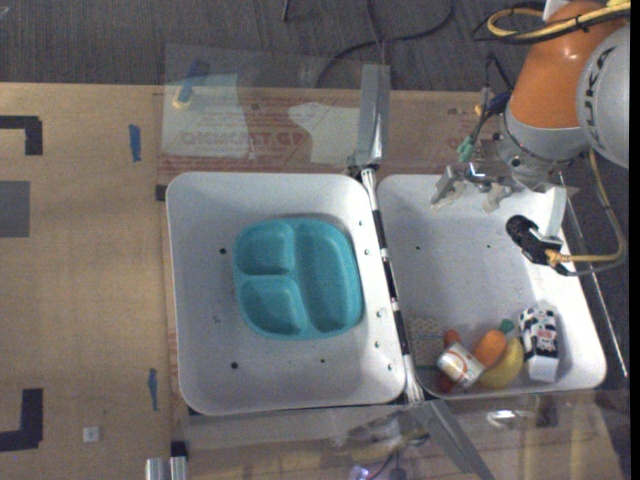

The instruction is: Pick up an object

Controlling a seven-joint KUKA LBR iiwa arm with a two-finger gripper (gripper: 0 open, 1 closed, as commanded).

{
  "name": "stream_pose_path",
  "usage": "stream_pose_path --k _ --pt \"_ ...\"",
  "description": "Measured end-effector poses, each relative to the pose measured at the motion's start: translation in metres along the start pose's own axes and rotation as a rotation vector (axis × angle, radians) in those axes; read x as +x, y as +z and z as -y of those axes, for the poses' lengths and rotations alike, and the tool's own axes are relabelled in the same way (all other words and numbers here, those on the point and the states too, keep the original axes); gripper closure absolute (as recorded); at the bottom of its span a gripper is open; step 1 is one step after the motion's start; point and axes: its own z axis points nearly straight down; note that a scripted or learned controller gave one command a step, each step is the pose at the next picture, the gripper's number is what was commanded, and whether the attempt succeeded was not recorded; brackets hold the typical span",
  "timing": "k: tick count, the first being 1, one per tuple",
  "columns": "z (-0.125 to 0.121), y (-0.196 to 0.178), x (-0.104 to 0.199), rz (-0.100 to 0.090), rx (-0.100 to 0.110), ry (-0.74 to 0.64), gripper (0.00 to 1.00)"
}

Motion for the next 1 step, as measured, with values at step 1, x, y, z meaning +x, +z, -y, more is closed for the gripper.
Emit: stream_pose_path --k 1 --pt "0.0556 0.0987 -0.0618 0.0 -0.002 -0.083 0.0"
